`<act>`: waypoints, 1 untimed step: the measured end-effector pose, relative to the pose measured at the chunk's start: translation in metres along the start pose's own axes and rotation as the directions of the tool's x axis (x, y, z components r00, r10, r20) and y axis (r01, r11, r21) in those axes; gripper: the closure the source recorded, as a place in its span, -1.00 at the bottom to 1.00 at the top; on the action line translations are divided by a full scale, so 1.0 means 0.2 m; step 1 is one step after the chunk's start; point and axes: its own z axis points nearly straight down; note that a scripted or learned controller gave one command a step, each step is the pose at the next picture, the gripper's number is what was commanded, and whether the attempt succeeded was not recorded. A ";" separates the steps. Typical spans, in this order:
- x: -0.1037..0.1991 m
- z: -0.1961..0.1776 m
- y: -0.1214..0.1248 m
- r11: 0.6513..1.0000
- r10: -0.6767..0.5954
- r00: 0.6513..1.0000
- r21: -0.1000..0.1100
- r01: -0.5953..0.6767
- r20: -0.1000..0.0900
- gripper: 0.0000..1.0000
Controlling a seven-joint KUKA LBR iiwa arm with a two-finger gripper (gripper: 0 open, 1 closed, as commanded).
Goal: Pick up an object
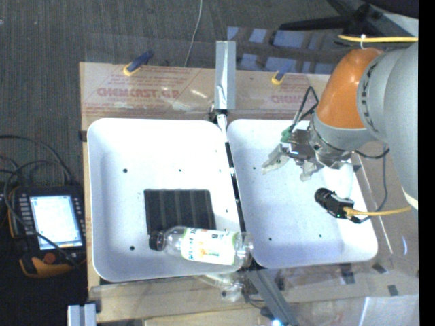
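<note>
We see the grey arm with its orange band (pixel 343 94) reaching over the right shallow white bin (pixel 285 236), while the left shallow white bin (pixel 115 148) holds the objects: a flat black ribbed rectangular tray (pixel 179 209) and, touching its near edge, a clear plastic bottle with a green-and-white label (pixel 200 244) lying on its side against the bin's front wall. The two-finger gripper (pixel 291 163) hangs spread wide with nothing between its fingers, well apart from both. We judge the pick not yet begun: approach, grasp and lift all remain.
</note>
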 end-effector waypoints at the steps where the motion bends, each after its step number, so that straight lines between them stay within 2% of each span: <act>1: -0.34 -0.66 0.26 0.992 0.127 0.992 -0.001 -0.127 0.002 -1.00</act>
